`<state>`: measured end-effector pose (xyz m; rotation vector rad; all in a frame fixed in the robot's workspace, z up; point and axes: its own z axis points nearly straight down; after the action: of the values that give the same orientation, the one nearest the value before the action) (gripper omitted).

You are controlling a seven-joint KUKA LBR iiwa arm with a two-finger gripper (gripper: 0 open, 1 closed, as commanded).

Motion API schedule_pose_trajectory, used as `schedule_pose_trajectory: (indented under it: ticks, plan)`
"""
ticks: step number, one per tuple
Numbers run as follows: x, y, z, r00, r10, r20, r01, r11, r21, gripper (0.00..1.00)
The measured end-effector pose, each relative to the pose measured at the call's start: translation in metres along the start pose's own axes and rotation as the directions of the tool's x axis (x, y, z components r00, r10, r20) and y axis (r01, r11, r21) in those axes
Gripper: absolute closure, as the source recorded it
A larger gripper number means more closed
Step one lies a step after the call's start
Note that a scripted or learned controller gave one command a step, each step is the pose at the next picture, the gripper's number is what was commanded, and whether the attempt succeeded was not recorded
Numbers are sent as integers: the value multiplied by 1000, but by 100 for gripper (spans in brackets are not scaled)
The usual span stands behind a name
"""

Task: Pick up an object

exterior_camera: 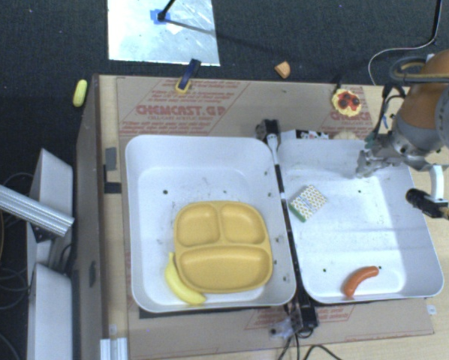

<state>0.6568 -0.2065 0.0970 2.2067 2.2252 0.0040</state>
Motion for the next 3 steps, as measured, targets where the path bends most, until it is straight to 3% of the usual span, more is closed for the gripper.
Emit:
schedule_pose_trajectory:
  ticks: [1,2,3]
  plan:
    - [0,-12,12,1000,6,-2,-6,1000,4,100]
    - [4,-10,-2,1000,4,-2,-4,1000,4,100]
    - [18,13,-19,1000,3,-2,-3,1000,3,100]
